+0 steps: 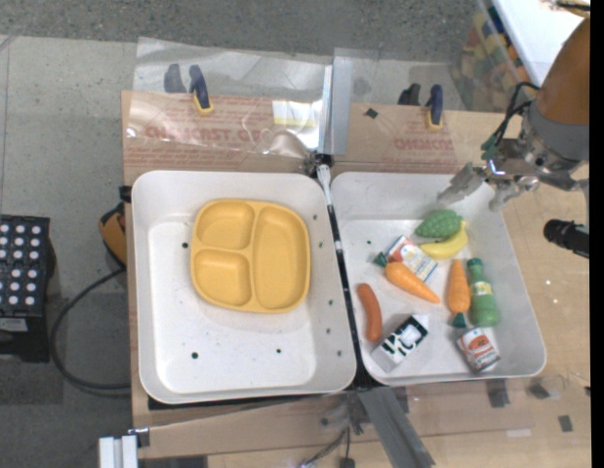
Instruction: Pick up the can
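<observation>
Overhead, the pincer gapes wide — holding nothing, touching nothing.

The arm shows at the upper right of the frame as a rounded orange band above a grey wrist section. Thin dark cables loop along its left side, with a small green-tinted spot where they meet the wrist. Below the grey part sits a cluster of pale metallic pieces, from which the gripper extends: light grey, slender fingers with a dull metal sheen, angular rather than rounded in outline
</observation>
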Controlling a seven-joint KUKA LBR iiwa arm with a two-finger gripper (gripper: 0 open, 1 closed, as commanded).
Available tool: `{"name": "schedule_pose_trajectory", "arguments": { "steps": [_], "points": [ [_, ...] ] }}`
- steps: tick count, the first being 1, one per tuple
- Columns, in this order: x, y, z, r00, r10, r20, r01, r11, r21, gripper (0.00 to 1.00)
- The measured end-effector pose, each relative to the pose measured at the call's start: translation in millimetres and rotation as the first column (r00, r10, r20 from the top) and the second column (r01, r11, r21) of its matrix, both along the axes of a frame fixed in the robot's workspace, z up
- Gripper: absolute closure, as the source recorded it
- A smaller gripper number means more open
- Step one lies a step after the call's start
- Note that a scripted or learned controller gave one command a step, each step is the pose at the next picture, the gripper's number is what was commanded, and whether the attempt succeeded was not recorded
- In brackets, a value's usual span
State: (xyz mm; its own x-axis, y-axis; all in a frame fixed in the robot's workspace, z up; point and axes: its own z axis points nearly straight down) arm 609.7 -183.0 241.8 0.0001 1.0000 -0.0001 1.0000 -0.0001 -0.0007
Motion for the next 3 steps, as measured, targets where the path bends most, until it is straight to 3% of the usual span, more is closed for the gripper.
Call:
{"name": "schedule_pose_trajectory", "arguments": {
  "steps": [1,2,3],
  "points": [
    [0.4,-20.8,-138.3,0.999,-0.047,0.009,0.047,0.999,-0.005,0.0],
    [34.5,47.8,-139.3,0.982,0.187,0.018,-0.187,0.982,-0.008,0.0],
    [-51.7,-21.3,-111.8,0.989,0.146,-0.001,-0.146,0.989,-0.003,0.0]
  ]
}}
